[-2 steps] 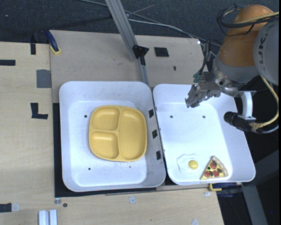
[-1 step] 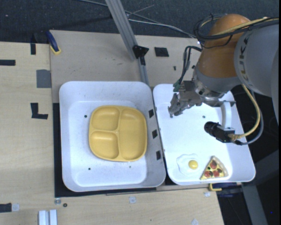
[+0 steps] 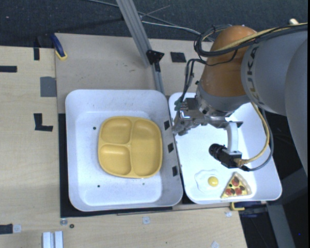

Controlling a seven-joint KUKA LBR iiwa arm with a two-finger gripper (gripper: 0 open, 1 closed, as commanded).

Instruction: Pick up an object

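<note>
A pale wooden bench (image 3: pixel 20 154) with dark tape marks carries two shallow white bins side by side: the left bin (image 3: pixel 77 190) holds a yellow divided plate (image 3: pixel 130 146) lying flat near its middle, and the right bin (image 3: pixel 266 182) holds a toy fried egg (image 3: pixel 208 180) and a toy pizza slice (image 3: pixel 236 186) next to each other at its near edge. The grey and orange arm (image 3: pixel 237 66) hangs over the far left part of the right bin, and its gripper (image 3: pixel 183 119) sits low by that bin's left wall, well apart from the egg and the pizza slice; whether it is released or clenched cannot be told from this view.
</note>
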